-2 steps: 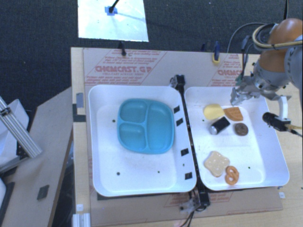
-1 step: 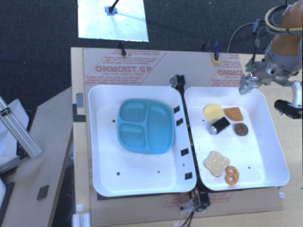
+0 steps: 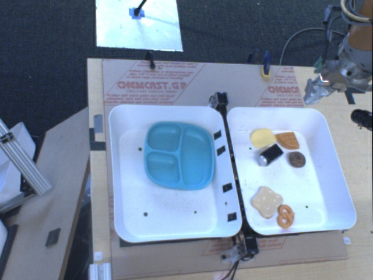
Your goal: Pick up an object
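A pretzel (image 3: 285, 215) lay nearest the camera, a small knotted brown loop near the front wall of the right bin (image 3: 335, 156). Just beside it, up and to the left, sat a pale slice of toast (image 3: 266, 201), flat with a lobed outline. Farther back in the same bin a short black and silver cylinder (image 3: 270, 154) lay on its side, touching or nearly touching a smooth yellow oval piece (image 3: 263, 137). An orange, ridged wedge (image 3: 287, 140) lay just right of the yellow piece, and a dark brown round (image 3: 297, 159) sat below that wedge. All six stood apart enough that nothing covered another.

The left bin (image 3: 125, 174) held a blue plastic plate (image 3: 178, 155) with three shallow compartments and rounded corners. Both bins were shallow, glossy white, with black clips along the seam between them. They rested on a brown sheet printed with red lettering over the pale worktop (image 3: 70, 156).

The hand (image 3: 317, 88) hung beyond the back right corner of the right bin, well apart from every object; whether its fingers were spread or together could not be made out. A grey cable (image 3: 294, 38) looped behind it.
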Controlling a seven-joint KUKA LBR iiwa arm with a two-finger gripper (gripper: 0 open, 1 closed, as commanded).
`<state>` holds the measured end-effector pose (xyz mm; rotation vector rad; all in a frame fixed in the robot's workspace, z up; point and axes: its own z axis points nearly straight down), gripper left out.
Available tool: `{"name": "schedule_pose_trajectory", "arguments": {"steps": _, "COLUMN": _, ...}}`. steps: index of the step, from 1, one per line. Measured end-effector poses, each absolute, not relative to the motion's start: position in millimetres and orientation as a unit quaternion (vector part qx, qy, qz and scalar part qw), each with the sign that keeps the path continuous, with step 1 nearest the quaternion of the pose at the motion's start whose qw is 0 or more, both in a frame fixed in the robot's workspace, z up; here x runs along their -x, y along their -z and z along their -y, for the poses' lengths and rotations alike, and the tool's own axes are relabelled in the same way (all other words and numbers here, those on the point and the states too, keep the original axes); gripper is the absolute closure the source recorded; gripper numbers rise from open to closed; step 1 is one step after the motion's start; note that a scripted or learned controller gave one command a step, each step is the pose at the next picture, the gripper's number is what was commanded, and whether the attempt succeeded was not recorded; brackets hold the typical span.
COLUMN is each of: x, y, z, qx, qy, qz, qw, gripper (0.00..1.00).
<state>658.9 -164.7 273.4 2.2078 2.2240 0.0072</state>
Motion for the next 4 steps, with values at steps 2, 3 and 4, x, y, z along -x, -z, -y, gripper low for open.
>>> {"name": "schedule_pose_trajectory", "arguments": {"steps": 2, "x": -632.8, "y": -274, "z": 62, "qx": -0.703, "qy": -0.0013, "qz": -0.711, "qw": 0.000, "gripper": 1.00}}
{"name": "schedule_pose_trajectory", "arguments": {"steps": 3, "x": -612.6, "y": -271, "z": 7, "qx": -0.703, "qy": -0.0009, "qz": -0.711, "qw": -0.001, "gripper": 1.00}}
{"name": "schedule_pose_trajectory", "arguments": {"steps": 4, "x": -592.4, "y": -246, "z": -36, "qx": -0.704, "qy": 0.0000, "qz": -0.710, "qw": -0.002, "gripper": 1.00}}
